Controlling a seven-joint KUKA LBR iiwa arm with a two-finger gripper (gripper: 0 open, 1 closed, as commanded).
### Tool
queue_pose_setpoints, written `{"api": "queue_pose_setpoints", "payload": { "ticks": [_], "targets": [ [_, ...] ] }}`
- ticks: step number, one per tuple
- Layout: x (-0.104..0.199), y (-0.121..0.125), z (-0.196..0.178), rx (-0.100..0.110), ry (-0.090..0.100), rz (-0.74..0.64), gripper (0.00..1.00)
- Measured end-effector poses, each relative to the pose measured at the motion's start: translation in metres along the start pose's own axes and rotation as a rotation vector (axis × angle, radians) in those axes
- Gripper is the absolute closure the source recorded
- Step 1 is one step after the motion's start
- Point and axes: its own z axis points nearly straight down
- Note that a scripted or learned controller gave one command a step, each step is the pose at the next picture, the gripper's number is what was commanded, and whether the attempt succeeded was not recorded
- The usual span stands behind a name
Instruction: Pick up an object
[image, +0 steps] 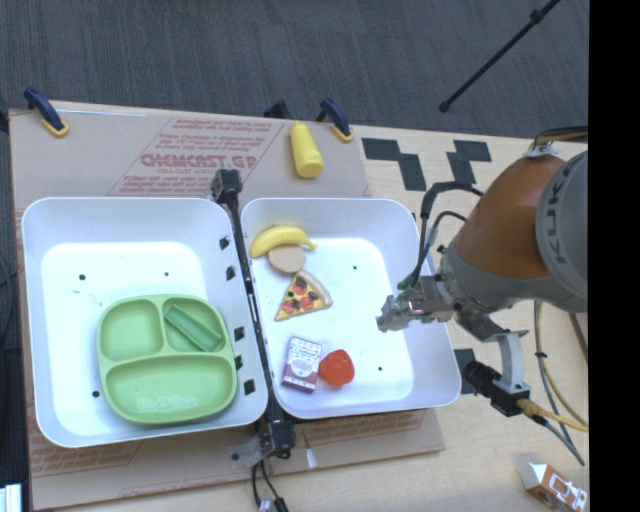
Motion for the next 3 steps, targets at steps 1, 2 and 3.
{"api": "queue_pose_setpoints", "payload": {
  "ticks": [1,2,3],
  "targets": [
    [0.0001,0.0000,-0.0002,0.000,0.000,0.001,1.00],
    [-0.0013,-0.0006,0.0014,0.002,0.000,0.001,1.00],
    [-0.0024,-0.0013,0.0086,0.006,0.003,0.002,1.00]
  ]
}}
